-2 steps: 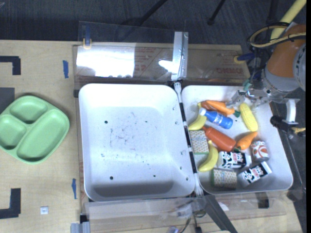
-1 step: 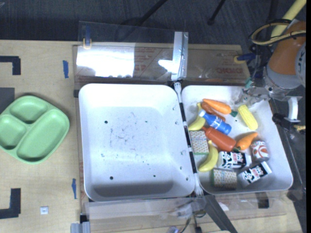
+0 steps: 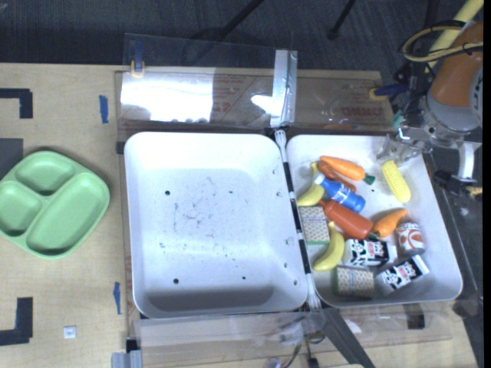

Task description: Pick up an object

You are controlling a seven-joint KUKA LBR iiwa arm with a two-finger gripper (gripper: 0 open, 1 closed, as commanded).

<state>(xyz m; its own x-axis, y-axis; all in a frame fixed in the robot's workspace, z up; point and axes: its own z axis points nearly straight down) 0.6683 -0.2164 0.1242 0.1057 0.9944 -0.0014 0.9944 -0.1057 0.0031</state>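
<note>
Gripper (image 3: 400,146) sits at far-right corner of right bin (image 3: 445,228), right above the corn cob (image 3: 396,180); finger state can't be told, nothing visibly held. Right bin has carrot (image 3: 342,168), blue bottle (image 3: 342,195), bananas (image 3: 329,253), sausage (image 3: 349,219), cow-print cartons (image 3: 402,273), can (image 3: 410,238). Left bin (image 3: 153,167) beside it. Green divided plate (image 3: 51,203) on bench (image 3: 61,98), well left.

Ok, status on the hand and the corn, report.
Hand hovering at right bin's far corner, fingers unclear. Corn just below it, lying free. Carrot alongside, not blocking.

Bright overhead light, glare on clear panel (image 3: 203,98), slightly soft.
</note>
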